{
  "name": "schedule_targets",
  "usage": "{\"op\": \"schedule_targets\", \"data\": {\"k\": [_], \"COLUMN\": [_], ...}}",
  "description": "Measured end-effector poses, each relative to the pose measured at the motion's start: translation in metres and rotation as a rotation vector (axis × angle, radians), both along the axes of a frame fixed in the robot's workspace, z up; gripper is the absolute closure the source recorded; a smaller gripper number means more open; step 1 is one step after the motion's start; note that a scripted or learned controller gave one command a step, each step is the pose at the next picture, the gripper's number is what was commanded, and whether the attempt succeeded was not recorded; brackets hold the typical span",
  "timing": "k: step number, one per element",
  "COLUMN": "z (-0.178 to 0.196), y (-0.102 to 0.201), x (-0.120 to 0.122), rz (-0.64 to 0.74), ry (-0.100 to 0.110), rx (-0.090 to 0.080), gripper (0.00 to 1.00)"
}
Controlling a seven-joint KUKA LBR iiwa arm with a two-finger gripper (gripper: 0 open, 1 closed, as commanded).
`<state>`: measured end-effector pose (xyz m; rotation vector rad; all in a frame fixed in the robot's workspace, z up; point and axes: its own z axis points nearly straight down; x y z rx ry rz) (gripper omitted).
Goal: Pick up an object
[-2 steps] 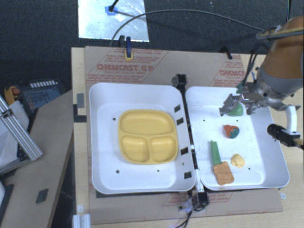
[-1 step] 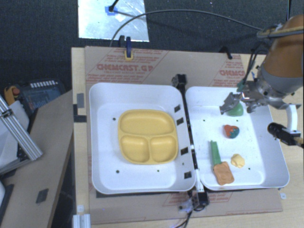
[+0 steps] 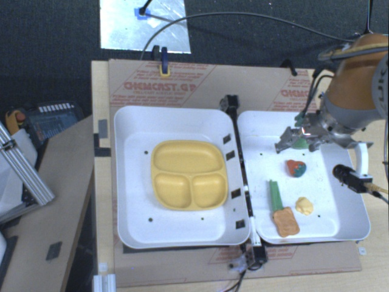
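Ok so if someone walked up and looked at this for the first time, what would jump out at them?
Probably the yellow divided tray, sitting alone in the middle of the left bin. Next, the grey and orange arm reaching in from the right, its gripper low over the back of the right bin. Below it lie a small red and teal object, a green stick, an orange piece and a pale yellow piece.
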<state>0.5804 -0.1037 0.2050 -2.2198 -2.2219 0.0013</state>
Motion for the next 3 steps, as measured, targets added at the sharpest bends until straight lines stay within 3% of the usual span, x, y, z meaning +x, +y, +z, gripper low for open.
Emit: {"op": "schedule_targets", "data": {"k": [2,3], "z": [-0.113,-0.1], "y": [0.0,-0.001], "x": [-0.009,-0.007], "rz": [0.0,0.0], "ry": [0.002,-0.004], "rx": [0.001,0.0], "gripper": [0.0,1.0]}}
